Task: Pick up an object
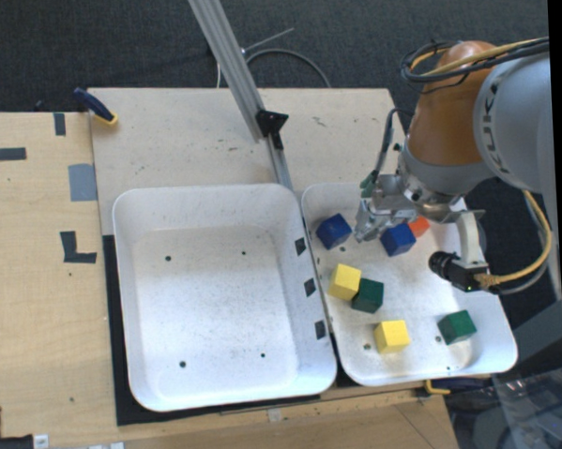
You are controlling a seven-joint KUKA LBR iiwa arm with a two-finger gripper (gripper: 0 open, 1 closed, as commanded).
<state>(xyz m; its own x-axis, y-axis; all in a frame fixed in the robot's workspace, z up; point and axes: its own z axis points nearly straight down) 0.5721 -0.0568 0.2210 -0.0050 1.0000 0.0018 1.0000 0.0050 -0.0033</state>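
My gripper (382, 219) hangs low over the back of the right bin (494, 348), under the grey and orange arm. A blue cube (398, 240) lies right at its tip, partly hidden by it; whether the cube is held is unclear. A small orange piece (420, 227) sits just right of that cube. Another blue cube (333, 230) rests to the gripper's left. Nearer the front lie a yellow cube (345, 280) touching a dark green cube (367, 296), a second yellow cube (392, 335) and a green cube (456, 327).
The left bin (133, 273) stands beside the right one, their rims meeting at the middle. A slanted metal bar (240, 75) crosses the bench behind the bins. A black cable fitting (450, 269) hangs off the arm over the right bin's right side.
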